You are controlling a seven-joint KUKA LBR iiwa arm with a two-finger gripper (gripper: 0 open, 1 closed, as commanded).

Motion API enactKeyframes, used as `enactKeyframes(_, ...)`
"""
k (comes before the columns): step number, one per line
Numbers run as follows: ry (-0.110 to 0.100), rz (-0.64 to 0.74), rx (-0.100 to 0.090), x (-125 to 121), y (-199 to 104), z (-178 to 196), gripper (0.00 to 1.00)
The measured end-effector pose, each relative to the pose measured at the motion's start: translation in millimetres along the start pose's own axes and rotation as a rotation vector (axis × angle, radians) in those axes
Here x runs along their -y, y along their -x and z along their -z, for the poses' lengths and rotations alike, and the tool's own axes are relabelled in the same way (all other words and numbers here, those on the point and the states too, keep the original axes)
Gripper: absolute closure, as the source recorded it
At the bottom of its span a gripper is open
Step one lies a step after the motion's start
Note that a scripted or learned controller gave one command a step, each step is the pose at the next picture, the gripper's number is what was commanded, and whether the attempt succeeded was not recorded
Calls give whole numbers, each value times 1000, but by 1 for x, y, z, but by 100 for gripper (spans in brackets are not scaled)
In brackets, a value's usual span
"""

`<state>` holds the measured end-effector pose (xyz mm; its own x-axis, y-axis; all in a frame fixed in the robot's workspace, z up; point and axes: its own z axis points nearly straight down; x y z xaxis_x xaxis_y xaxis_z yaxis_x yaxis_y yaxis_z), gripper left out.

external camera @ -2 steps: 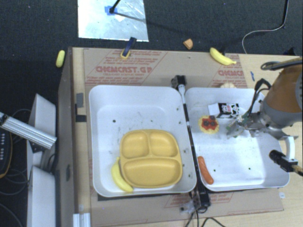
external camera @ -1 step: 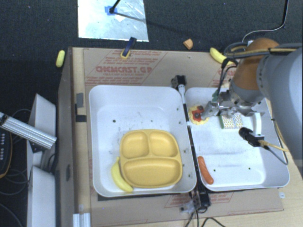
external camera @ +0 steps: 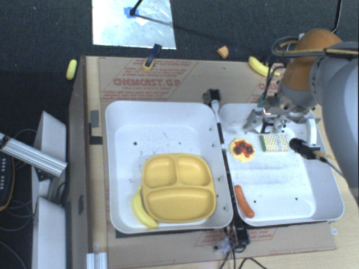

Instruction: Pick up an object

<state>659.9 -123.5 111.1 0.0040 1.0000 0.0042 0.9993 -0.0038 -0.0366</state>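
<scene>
Single fixed cam above the bench, looking down at a slant, mid-range. Both bins fully in frame: left bin centre, right bin toward 3 o'clock. Arm enters from 2 o'clock; floor along 12.

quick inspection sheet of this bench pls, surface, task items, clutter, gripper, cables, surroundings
surface: two white bins side by side on a brown board; left bin, right bin.
job's things: yellow divided tray in the left bin, a banana against its lower-left edge; in the right bin a small pizza toy, a hot dog and a patterned block.
clutter: nothing seen inside the bins beyond those.
grippers: gripper low over the right bin's far end, above the patterned block; grasp not clear.
cables: black cable behind the arm; wires at the left edge.
surroundings: dark carpet, foil sheet, stray banana and yellow piece off the board.
</scene>
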Motion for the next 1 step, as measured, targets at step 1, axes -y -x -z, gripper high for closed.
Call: enactKeyframes(1,-19,-4,-14,-1,41,-29,0)
